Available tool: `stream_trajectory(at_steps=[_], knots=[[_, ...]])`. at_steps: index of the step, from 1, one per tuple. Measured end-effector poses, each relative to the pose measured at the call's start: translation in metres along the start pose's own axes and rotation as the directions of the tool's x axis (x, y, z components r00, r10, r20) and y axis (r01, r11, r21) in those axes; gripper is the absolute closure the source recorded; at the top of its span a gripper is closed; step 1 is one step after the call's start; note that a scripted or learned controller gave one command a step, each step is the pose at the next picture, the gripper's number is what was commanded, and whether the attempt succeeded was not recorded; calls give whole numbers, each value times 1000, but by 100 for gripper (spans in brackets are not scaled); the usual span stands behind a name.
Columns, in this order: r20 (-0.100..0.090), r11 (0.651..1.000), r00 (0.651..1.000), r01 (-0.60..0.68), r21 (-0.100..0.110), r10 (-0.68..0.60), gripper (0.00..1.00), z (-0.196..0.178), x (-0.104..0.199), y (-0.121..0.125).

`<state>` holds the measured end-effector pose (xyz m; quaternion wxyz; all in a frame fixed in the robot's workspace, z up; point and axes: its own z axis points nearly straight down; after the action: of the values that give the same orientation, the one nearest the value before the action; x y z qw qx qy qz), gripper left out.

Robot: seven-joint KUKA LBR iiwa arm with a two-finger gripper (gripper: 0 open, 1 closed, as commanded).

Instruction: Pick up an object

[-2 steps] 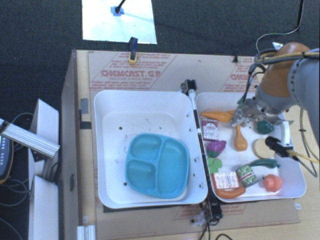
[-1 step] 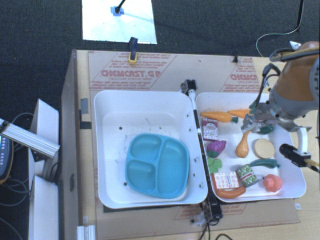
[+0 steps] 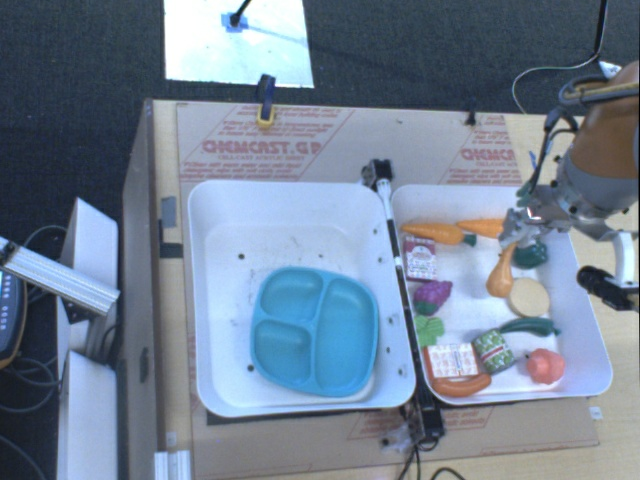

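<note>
I see the gripper (image 3: 527,230) low over the far right part of the right bin (image 3: 598,368), just beside a carrot (image 3: 437,234) and a yellow squash (image 3: 501,274). The 1 blue tray (image 3: 314,330) sits in the left bin (image 3: 215,268).

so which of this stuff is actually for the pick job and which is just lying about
For the job:
- gripper, over the right bin
- toy food in that bin: carrot, squash, purple piece, red tomato, green pepper, small can

Lying about:
- blue divided plate in the left bin
- yellow clamp
</note>
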<state>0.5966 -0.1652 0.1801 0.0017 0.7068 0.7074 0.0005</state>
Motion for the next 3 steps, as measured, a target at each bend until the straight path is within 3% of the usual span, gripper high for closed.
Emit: stream_trajectory(at_steps=[1, 2, 3], knots=[[0, 1000, 1000, 3, -1, -3, 100, -32, 2, 37], [-2, 1000, 1000, 5, -1, -5, 100, -61, 58, 63], [-2, 1000, 1000, 4, 1, -4, 100, -59, 87, 15]])
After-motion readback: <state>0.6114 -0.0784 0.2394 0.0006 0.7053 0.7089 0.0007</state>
